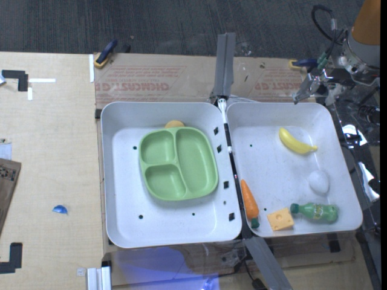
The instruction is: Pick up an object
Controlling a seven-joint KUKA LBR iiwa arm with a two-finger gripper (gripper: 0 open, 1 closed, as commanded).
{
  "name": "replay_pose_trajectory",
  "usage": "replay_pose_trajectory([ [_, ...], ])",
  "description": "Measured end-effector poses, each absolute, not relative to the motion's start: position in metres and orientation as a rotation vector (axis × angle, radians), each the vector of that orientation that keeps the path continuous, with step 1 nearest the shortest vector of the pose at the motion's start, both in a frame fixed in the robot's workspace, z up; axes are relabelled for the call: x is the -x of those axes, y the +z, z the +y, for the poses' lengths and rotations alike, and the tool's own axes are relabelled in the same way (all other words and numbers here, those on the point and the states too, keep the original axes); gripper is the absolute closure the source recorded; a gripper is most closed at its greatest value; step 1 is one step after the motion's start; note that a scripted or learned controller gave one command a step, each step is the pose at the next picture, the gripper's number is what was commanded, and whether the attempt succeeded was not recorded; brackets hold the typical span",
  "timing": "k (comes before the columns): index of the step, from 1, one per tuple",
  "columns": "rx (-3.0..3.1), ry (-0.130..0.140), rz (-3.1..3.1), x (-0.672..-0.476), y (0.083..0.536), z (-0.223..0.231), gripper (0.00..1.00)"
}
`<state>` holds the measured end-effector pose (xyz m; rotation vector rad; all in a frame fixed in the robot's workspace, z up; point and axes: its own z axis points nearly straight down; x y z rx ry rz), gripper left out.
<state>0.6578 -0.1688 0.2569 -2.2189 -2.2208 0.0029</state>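
Observation:
My gripper (312,89) hangs open and empty over the far rim of the right bin (266,122), up in the view's top right corner. Below it in that bin lie a yellow banana (296,142), a white egg-shaped object (318,182), a green bottle on its side (314,211), a yellow cheese wedge (280,219) and an orange carrot (248,199) along the left wall. The left bin (118,162) holds a green divided plate (179,162), with a small yellow-orange object (175,124) peeking out behind the plate's far edge.
A grey bar (225,65) rises at the back between the bins. Cardboard (157,77) lies behind them, with a blue clamp (107,51) at its left corner. Cables and metal parts (357,132) crowd the right side next to the arm.

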Motion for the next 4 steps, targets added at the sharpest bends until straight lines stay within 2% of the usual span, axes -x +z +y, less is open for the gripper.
replay_pose_trajectory([
  [1, 2.246, 0.003, -2.196, -0.645, 0.144, -0.169, 0.0],
  [2, 2.069, 0.001, -2.363, -0.625, 0.092, -0.191, 0.0],
  [3, 2.075, 0.0, -2.361, -0.625, 0.101, -0.193, 1.0],
  [4, 2.091, 0.001, -2.346, -0.626, 0.177, -0.165, 1.0],
])
